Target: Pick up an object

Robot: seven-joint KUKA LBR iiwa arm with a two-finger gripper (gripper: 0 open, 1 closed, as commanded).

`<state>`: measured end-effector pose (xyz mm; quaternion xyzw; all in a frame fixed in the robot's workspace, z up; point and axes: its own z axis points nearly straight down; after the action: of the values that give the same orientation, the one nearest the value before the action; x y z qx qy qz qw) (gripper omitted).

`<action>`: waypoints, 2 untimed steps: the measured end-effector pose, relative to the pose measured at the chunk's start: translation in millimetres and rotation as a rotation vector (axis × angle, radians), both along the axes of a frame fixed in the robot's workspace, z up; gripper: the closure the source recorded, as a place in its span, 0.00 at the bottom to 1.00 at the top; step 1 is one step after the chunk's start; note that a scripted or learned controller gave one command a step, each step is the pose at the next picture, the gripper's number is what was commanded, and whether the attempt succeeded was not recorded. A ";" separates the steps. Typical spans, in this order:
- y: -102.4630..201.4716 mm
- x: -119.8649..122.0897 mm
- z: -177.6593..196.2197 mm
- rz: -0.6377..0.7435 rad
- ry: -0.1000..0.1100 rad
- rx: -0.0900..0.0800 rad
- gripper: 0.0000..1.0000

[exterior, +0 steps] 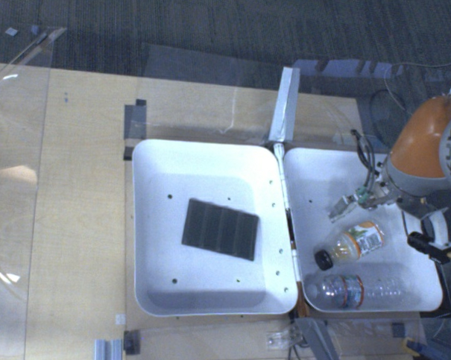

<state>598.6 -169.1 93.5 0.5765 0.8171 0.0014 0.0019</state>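
We look down on a bench with two white bins side by side. The left bin holds a dark flat pad with ridges, lying a bit tilted near the middle.

The right bin holds two bottles. One small bottle lies on its side near the middle of the bin. It has a black cap that points left and a label with orange and green on it. Just below it, a clear bottle lies on its side along the near wall of the bin. It has a dark blue band around it. The two bottles are near each other, but we cannot tell if they touch.

The arm comes in from the right, grey with a big orange part. Its gripper hangs over the upper part of the right bin, just above the small bottle in our view. We see thin shiny parts sticking out to the left, but we cannot tell how the gripper is set. Nothing shows between them. Both bottles lie in the bin.
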 end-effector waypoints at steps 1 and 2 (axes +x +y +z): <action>-18.8 -67.4 -3.6 0.045 -0.010 -0.004 0.00; 37.2 -97.1 -2.7 0.293 -0.014 -0.006 0.00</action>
<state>501.5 -131.9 90.8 0.4508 0.8926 0.0034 0.0091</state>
